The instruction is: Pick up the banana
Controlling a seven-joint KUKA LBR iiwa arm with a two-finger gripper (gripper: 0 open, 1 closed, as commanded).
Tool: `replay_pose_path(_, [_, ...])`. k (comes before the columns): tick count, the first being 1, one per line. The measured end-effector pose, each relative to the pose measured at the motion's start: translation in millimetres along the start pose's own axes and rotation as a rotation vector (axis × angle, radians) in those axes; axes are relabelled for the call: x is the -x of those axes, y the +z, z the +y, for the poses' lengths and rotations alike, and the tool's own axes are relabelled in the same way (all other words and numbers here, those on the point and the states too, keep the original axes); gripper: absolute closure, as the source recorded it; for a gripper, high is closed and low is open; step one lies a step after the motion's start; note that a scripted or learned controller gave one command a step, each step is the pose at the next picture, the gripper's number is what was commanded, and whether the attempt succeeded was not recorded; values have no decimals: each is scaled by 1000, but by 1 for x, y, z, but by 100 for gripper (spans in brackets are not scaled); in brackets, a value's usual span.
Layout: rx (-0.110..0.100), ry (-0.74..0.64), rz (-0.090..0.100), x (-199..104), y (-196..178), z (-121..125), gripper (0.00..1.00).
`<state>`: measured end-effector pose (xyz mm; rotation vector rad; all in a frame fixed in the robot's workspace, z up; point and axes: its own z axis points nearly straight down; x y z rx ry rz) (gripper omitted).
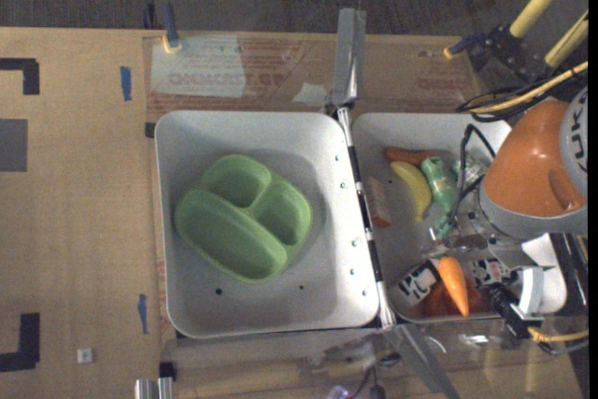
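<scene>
The yellow banana (412,186) lies in the right bin (404,238), near its far side. It rests between a small orange piece (408,154) behind it and a green bottle (437,183) at its right. My gripper (456,233) hangs low over the bin's middle, just right of and nearer than the banana, and its tip is lost among cables and the wrist. The arm's orange band (535,169) covers the bin's right part. Nothing is visibly held.
The left bin (177,285) holds a green divided plate (245,216). An orange carrot (454,285), a black-and-white carton (420,278) and other small items crowd the right bin's near edge. A red-and-white packet (377,202) lies by the wall between the bins.
</scene>
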<state>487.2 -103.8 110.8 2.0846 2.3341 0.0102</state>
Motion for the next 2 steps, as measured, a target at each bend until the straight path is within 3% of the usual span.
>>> replay_pose_path(1, [-10,1,3,0,3,-3,0])
replay_pose_path(2, [-11,1,3,0,3,-3,0])
